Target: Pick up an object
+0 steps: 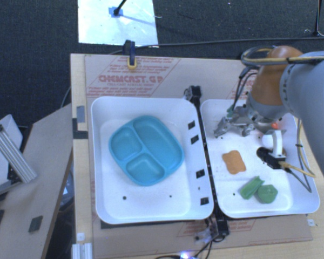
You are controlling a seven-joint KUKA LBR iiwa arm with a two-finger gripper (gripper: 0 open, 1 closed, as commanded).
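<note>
Two white bins are set side by side on the surface (151,69); gripper (227,124) is hung over right bin (216,109), fingers apart, nothing clamped, orange piece (234,162) near.

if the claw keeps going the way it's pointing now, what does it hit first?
The claw points down and toward the divider side of the right bin. Straight on, it would likely meet that bin's bare white floor near the divider, well short of the orange piece. Depth is hard to judge from this slanted view.
</note>
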